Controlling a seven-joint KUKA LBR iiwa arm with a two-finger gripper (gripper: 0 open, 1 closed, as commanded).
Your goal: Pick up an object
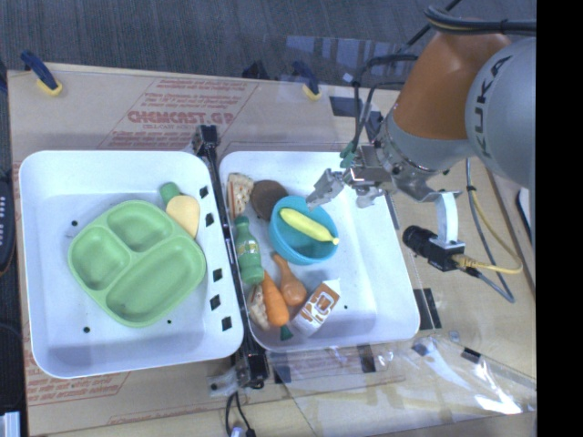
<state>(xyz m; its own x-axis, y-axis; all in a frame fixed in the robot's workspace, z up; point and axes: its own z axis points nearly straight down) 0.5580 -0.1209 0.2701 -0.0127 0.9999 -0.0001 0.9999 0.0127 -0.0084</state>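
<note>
My gripper hangs over the back right part of the right bin, fingers spread open with nothing between them. Its left fingertip is just above the far rim of a blue bowl that holds a yellow banana. Left of the bowl lie a brown round object, a slice of bread and a green bottle. Nearer the front are an orange carrot, a brown pear-shaped piece and a brown-and-white packet.
The left bin holds a green divided plate, with a pale yellow fruit and a small green item at its back edge. A black divider separates the bins. Cables and a black fitting sit right of the right bin.
</note>
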